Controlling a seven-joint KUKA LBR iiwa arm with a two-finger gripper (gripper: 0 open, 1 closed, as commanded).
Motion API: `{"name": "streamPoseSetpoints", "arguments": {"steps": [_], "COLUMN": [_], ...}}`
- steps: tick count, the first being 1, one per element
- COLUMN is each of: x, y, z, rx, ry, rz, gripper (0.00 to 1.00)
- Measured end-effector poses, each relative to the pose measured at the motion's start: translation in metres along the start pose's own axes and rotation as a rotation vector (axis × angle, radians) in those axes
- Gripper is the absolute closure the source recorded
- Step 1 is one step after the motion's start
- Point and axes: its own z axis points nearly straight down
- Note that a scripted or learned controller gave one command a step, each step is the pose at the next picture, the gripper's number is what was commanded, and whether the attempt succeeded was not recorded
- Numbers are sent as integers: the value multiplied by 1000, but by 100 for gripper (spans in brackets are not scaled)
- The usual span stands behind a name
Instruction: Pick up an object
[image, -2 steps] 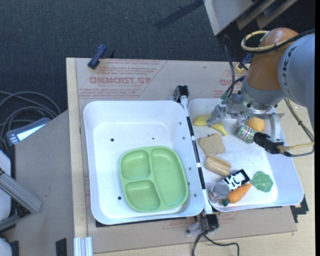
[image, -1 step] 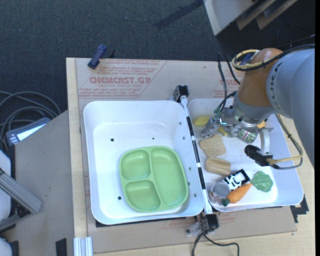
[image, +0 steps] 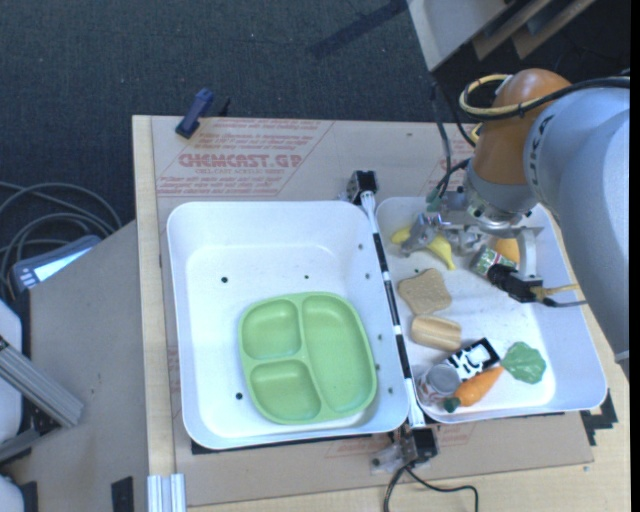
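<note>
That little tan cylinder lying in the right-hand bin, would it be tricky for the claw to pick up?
Probably a bit. The tan cylinder lies on its side, so a nudge would likely roll it across the right bin. It looks rigid, so it shouldn't flop. It seems small and light, and the bread slice close beside it may crowd a grasp.

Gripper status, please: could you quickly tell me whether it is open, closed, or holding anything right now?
Gripper: cannot be told; it is down in the right bin at the banana.
</note>
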Motion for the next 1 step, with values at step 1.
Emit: {"name": "streamPoseSetpoints", "arguments": {"steps": [1], "x": [0], "y": [-2], "z": [-8], "rx": [9], "ry": [0], "rz": [0], "gripper": [100]}}
